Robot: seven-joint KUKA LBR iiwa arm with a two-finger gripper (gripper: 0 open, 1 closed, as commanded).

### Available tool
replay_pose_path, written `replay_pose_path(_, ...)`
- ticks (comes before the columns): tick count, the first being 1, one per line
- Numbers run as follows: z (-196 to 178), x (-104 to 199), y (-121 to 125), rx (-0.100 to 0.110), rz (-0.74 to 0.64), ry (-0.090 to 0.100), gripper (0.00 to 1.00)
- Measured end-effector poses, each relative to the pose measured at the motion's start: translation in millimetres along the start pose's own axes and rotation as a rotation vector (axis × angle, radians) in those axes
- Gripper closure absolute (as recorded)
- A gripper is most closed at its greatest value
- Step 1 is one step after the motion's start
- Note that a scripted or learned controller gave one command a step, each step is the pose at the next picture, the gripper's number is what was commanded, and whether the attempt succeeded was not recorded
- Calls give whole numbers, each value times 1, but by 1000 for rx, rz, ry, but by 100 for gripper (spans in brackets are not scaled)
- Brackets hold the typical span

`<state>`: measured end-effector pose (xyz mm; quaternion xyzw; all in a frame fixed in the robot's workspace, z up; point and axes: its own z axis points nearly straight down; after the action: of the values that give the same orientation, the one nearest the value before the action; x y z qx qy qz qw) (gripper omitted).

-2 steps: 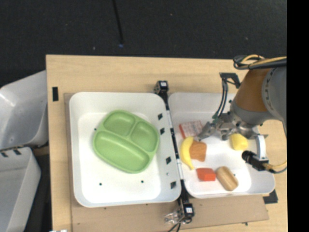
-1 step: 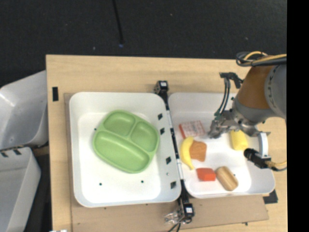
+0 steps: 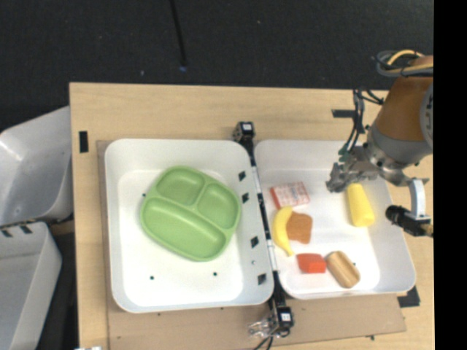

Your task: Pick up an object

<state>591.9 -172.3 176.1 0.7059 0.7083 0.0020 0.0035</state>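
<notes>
Two white bins sit side by side on the bench. From where I stand, the left bin (image 3: pixel 117 283) carries a green divided plate (image 3: pixel 191 211), lying flat near its middle. The right bin (image 3: pixel 394 272) holds the small things: a red-and-white packet (image 3: pixel 290 194) at about ten o'clock, a banana (image 3: pixel 281 232) just below it touching an orange-brown piece (image 3: pixel 300 227), a red block (image 3: pixel 311 264) at six o'clock, a tan roll-shaped thing (image 3: pixel 342 269) just beside that, and a yellow cylinder (image 3: pixel 360 204) toward two o'clock.

At the cylinder's eleven o'clock hangs the gripper (image 3: pixel 343 176), low over the bin; whether its jaws are wide or closed I cannot tell.

That cylinder looks the likeliest pick. I'd judge it light, fairly stiff and smooth, apt to roll, so it should be taken across its middle.
</notes>
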Motion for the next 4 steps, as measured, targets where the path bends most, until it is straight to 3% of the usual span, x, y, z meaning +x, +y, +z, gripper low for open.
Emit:
replay_pose_path(2, -95, 0, -5, 1, 0, 0, 100)
replay_pose_path(3, -86, 47, -24, 7, -1, 2, 100)
replay_pose_path(4, -79, 103, -24, 7, -3, 3, 100)
